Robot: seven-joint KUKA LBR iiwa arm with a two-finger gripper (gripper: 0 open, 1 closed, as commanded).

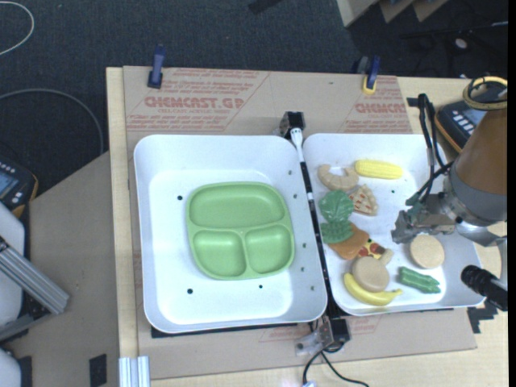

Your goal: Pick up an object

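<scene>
Two shallow white bins are set side by side on the bench (121, 240). In the left bin (153, 216) a green divided plate (240, 230) is laid near the middle, with one long compartment at its 12 o'clock side and two smaller ones at its 6 o'clock side.

In the right bin (403, 147) a cluster of toy food is gathered. A yellow corn cob (378, 168) is seen at 12 o'clock of the bin, with a tan biscuit-like piece (335, 176) just beside it at 9 o'clock. A pizza slice (364, 201) and a green leafy piece (335, 207) lie below these, touching or nearly so. Toward 6 o'clock a banana (368, 291) is curved beneath a round tan piece (371, 273). A green pod (418, 280) lies at 5 o'clock, and a pale round cookie (426, 252) just above it.

The arm (484, 168) is reached in from 3 o'clock, and the claw (419, 225) is held low over the right bin, just above the cookie. Nothing is seen held in it; how far it is opened cannot be told.
</scene>
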